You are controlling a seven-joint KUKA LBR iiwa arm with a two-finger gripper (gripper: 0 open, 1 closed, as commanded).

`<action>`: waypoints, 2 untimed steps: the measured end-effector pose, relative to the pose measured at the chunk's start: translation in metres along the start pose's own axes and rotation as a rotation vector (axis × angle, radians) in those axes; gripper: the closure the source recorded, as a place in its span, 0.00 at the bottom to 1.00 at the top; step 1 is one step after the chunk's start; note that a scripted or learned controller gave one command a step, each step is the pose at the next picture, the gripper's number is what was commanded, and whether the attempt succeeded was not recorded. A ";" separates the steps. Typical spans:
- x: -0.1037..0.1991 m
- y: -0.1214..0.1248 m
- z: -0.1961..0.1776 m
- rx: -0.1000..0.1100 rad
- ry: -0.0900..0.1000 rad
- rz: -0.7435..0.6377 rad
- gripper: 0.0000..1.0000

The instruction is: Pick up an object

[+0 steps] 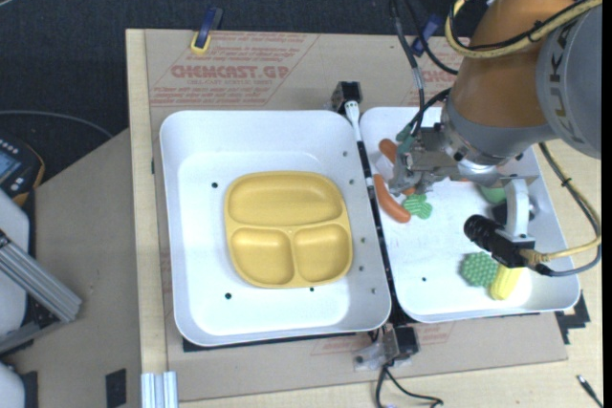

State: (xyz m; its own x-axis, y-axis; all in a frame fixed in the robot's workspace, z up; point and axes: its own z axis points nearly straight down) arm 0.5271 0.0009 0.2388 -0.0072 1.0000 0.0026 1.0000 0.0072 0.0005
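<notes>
Nearest the camera, at the front edge of the counter (277, 368), sits the left bin (191, 205), which carries a yellow tray (287, 227) with three compartments and nothing in them. Beside it, the right bin (430, 291) holds the candidates for the pick: an orange sausage (391, 202) lying along its left wall, a small green piece (417, 205) touching the sausage's lower end, another orange piece (386, 148) further back, and a corn cob (490, 274), green and yellow, near the front right corner.

By my reading the task is still at the approach. The arm (507, 62) reaches in from the right, and its pincer (413, 169) hangs low over the sausage and the green piece, close to both. Nothing looks lifted; every item appears to rest on the bin floor.

Much is hard to read. The wrist and its cables cover the pincer's tips, so whether it is released or clenched I cannot tell, nor whether it touches anything. A green shape under the arm is partly hidden.
</notes>
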 end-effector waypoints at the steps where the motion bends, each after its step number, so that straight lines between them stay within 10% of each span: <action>1: 0.048 -0.003 0.005 0.003 -0.001 0.002 1.00; 2: 0.067 -0.017 0.014 0.005 -0.002 0.005 1.00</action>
